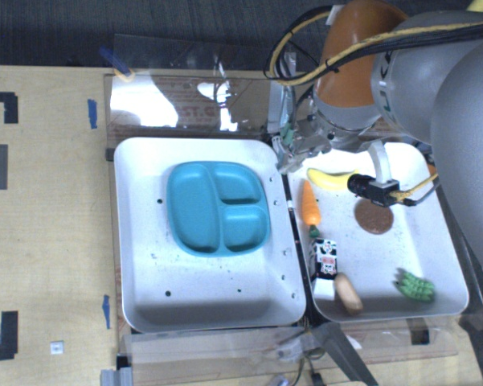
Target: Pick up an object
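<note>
Two shallow white bins sit side by side on your bench: the left bin (137, 280) holds a blue divided tray (218, 207), the right bin (446, 252) holds the small items. Your gripper (293, 153) hangs at the right bin's upper left corner, close to the wall between the bins; whether it is spread or pressed together you cannot tell from this angle.

Just below it lie a banana (331, 180) and a carrot (309, 205), both looking light and stiff, probably smooth plastic that may slip. Take the carrot across its narrow width. It lies near the dividing wall, so you have little room on that side. A brown disc (375, 217), a cow-patterned carton (326, 257) and a green piece (415, 285) have more open floor around them.
</note>
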You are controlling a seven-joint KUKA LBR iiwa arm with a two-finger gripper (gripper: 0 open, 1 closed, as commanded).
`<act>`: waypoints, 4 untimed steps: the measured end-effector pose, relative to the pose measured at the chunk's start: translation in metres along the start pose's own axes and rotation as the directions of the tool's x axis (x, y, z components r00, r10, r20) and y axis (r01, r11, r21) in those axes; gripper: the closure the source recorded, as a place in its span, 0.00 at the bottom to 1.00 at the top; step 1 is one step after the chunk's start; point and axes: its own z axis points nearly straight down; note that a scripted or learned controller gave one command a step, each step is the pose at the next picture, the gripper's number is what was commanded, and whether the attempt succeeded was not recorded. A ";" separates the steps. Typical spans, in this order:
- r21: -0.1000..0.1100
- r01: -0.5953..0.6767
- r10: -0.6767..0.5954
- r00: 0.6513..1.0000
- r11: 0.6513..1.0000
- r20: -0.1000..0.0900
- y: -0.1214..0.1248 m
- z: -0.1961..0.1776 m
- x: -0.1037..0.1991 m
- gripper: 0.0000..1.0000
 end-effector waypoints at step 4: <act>0.006 -0.216 0.216 0.976 0.976 -0.001 -0.082 0.004 -0.061 0.00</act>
